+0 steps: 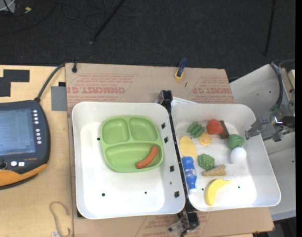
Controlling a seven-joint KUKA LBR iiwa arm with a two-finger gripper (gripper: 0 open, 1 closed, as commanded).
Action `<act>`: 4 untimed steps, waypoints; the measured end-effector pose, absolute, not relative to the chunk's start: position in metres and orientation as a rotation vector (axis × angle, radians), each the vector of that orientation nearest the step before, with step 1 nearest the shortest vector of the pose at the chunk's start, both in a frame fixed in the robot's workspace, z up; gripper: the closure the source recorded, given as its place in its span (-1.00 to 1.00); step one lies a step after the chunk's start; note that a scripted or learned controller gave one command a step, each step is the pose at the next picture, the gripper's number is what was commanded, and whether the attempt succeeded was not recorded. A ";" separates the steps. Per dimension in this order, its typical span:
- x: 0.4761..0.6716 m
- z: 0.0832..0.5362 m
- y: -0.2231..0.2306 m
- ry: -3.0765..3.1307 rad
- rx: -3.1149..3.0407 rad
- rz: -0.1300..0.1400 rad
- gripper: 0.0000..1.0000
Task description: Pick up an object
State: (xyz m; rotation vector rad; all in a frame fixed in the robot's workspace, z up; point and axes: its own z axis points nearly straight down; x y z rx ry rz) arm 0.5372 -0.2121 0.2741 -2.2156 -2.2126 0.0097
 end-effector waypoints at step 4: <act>0.531 0.093 -0.193 -2.217 -2.213 0.005 -1.00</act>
